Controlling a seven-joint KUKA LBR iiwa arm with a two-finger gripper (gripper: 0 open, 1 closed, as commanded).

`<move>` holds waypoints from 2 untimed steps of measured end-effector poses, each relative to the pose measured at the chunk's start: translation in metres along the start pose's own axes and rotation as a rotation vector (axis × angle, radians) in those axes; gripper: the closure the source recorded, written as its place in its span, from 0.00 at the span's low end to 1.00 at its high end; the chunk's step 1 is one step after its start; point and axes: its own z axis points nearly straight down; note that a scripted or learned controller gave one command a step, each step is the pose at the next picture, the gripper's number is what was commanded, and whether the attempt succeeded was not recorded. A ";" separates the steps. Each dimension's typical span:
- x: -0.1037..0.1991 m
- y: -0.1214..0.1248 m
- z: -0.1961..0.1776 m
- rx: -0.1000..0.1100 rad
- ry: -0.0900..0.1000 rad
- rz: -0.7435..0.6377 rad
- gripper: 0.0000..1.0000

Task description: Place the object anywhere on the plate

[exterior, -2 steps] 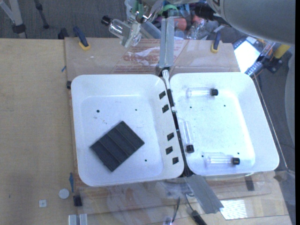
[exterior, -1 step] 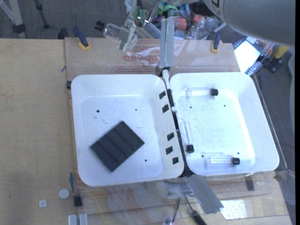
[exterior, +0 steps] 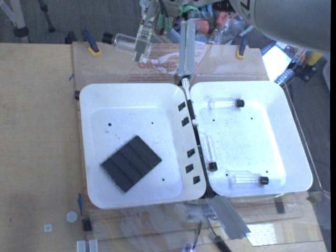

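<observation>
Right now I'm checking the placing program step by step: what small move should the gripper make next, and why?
Probably carry the gripper toward the view's lower edge, over the left bin. A clear capped tube meets it beyond the bins, while the black ridged plate lies in that bin. Whether the tube is gripped, I cannot tell.

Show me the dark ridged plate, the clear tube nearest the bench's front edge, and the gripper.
dark ridged plate point(exterior: 131, 163): camera view, middle of its ribbed top.
clear tube point(exterior: 247, 180): camera view, its transparent body.
gripper point(exterior: 163, 56): camera view, midway between its fingertips.
</observation>
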 end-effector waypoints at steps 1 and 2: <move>-0.007 0.002 0.000 -0.003 -0.004 -0.231 1.00; -0.009 0.003 0.000 -0.004 -0.006 -0.459 1.00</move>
